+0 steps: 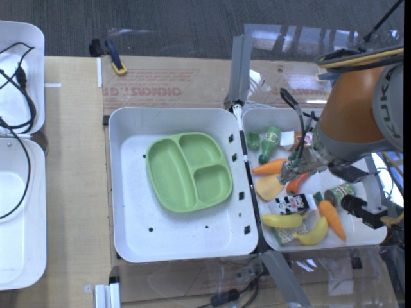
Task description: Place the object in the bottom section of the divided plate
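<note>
A blue-and-yellow clamp (114,56) lies at the worktop's (70,172) far edge; black cables (16,101) cross its left side.

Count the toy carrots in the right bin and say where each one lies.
2. One carrot lies near the bin's left wall, beside the gripper. The other carrot lies near the front right. The arm may hide more.

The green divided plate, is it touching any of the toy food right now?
Apart. The camera view shows the green divided plate alone in the left bin, while the toy food, such as the carrot, lies in the right bin beyond the walls between.
</note>
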`<state>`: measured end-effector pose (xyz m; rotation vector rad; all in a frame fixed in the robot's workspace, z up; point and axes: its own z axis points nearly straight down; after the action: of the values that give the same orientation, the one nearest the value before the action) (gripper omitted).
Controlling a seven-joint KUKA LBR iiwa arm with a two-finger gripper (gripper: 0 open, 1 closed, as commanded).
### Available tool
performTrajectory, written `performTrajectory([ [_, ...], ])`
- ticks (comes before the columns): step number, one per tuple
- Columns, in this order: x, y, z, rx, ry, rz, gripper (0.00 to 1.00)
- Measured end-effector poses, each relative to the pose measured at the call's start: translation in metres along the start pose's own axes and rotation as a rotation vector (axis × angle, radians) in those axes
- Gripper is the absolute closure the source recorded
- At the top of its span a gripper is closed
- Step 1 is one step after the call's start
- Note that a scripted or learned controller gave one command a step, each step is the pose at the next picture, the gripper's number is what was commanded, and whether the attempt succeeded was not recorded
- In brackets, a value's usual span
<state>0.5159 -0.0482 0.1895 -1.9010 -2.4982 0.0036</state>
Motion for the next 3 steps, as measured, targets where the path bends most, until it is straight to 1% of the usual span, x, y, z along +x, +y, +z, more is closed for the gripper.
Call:
performTrajectory([
  [1,0.011,-0.023,-0.066,0.0,-0.001,-0.11,1.0],
  [2,0.049,0.055,0.001,0.003,-0.001,0.048,1.0],
  [3,-0.027,-0.005,-0.124,0.002,-0.002,0.176,1.0],
])
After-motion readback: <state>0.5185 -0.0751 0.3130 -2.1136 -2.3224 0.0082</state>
